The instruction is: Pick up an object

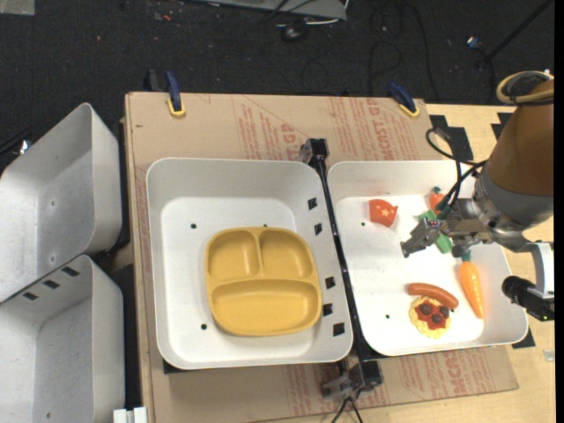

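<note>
My gripper point(421, 239) hangs low over the middle of the right bin point(370, 324), reaching in from the right. A red toy piece with a yellow star point(382, 211) lies to its upper left. Below it lie a red sausage point(432, 293) and a yellow pizza slice with red toppings point(430, 316). An orange carrot point(471, 289) rests to its lower right. A small green piece point(443, 243) sits close beside the gripper, partly hidden by it, and an orange piece point(436, 200) peeks out behind the wrist.
The left bin point(167, 263) holds a yellow divided plate point(263, 280). A black divider point(328, 227) runs between the bins. Two white tubs point(53, 236) stand off the bench at the left. Cables trail from the arm at the right.
</note>
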